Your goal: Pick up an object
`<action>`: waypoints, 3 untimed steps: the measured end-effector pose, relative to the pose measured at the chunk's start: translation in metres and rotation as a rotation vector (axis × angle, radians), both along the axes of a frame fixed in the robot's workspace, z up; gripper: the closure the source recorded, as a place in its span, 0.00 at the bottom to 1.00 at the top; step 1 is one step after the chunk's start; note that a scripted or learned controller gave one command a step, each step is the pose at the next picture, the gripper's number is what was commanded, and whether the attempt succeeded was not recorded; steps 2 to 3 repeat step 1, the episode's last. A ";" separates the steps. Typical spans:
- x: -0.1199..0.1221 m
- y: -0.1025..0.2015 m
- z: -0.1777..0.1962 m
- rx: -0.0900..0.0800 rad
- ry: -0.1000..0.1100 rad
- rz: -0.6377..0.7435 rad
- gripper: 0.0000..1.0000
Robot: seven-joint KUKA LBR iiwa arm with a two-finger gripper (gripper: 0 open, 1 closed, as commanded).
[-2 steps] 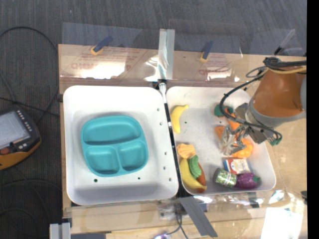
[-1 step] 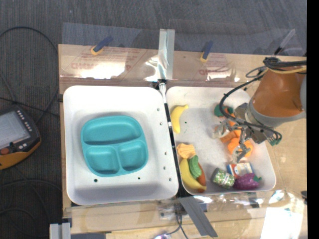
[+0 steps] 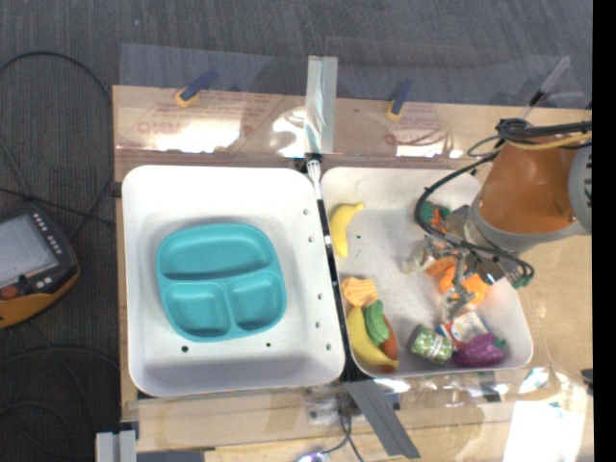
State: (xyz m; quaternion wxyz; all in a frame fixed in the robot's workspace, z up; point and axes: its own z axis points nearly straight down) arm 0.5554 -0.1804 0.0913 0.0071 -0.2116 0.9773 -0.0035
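Note:
My gripper [image 3: 450, 263] is low in the right bin [image 3: 385, 221], below the arm's orange band [image 3: 527, 189]. An orange carrot-like piece [image 3: 442, 273] lies right at the gripper's tip, partly hidden by it; I cannot make out whether it is held. Close by, towards the bin's front right corner, lie a purple eggplant [image 3: 478, 351], a green can [image 3: 430, 345] and a small white piece [image 3: 466, 326]. On the bin's left side are a small banana [image 3: 344, 227], an orange wavy piece [image 3: 358, 290], a longer banana [image 3: 360, 337] and a green vegetable [image 3: 377, 322].
The left bin [image 3: 144, 219] holds a teal divided tray [image 3: 221, 279]. A clear upright divider [image 3: 320, 89] stands behind the seam between the bins. Black cables [image 3: 452, 183] loop off the wrist over the right bin. A handheld pendant [image 3: 29, 258] lies off the bench at the far left.

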 end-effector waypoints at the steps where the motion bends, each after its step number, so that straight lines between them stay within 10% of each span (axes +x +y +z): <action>1: 0.002 0.001 0.011 0.001 -0.004 -0.001 1.00; 3: 0.002 0.001 0.011 0.001 -0.004 -0.001 1.00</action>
